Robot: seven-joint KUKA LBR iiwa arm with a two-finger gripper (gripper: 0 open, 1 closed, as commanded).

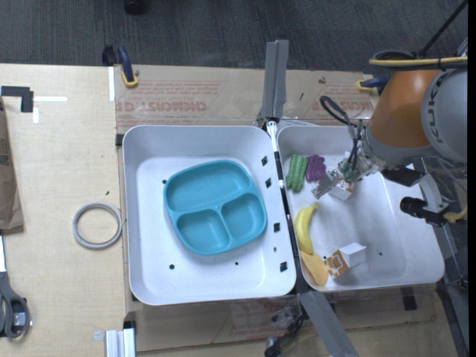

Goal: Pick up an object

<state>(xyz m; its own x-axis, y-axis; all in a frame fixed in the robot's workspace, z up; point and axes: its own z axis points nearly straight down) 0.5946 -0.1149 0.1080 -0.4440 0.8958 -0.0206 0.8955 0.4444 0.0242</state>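
Observation:
My gripper hangs low in the right bin, near its back left part. Just left of it lie a green pickle-like piece and a purple bunch of grapes; they are close to the gripper, and contact cannot be judged. A yellow banana lies along the bin's left wall below them. Toward the front sit an orange-yellow wedge and a small white and orange box. Nothing is visibly held.
The left bin holds a blue divided plate. On the bench to the left lie a grey ring and scissors. A metal post stands at the back between the bins.

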